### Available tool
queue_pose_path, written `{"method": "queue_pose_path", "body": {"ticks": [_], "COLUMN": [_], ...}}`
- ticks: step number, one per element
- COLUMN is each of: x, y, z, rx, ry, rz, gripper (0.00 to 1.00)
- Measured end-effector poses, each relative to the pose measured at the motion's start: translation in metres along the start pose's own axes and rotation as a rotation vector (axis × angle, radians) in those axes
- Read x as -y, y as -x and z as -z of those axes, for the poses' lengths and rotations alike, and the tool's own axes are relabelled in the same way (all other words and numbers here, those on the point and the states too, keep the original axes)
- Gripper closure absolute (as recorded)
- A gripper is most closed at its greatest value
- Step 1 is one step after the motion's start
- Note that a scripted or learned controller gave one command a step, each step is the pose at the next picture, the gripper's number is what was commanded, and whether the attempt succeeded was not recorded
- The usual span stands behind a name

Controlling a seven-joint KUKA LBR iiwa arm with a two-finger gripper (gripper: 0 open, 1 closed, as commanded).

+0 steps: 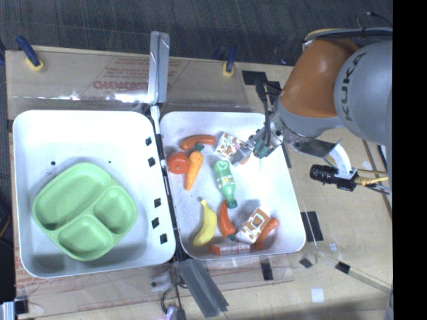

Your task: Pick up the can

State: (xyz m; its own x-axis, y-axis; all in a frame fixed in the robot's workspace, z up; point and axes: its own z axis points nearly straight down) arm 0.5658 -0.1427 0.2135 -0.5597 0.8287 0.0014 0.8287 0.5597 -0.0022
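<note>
Can (pixel 229 249) at right bin's (pixel 283 179) front edge, banana (pixel 206 225) beside; gripper (pixel 261 147) state unclear

Right bin (pixel 283 242) crowded with toys; green tray (pixel 83 212) fills left bin (pixel 27 139).

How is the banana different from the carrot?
The banana is yellow and curved; the carrot is orange, straight, with a green top. The banana lies near the bin's front; the carrot lies farther back, beside a tomato. Both lie in the right bin.
</note>
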Motion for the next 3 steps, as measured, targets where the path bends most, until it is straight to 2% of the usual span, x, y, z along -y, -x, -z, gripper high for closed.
{"method": "queue_pose_path", "body": {"ticks": [1, 3], "x": [0.038, 0.038], "y": [-0.086, -0.085], "z": [0.034, 0.053], "rx": [-0.001, -0.003], "ry": [-0.001, -0.004], "rz": [0.448, 0.456], "gripper": [1.0, 1.0]}}
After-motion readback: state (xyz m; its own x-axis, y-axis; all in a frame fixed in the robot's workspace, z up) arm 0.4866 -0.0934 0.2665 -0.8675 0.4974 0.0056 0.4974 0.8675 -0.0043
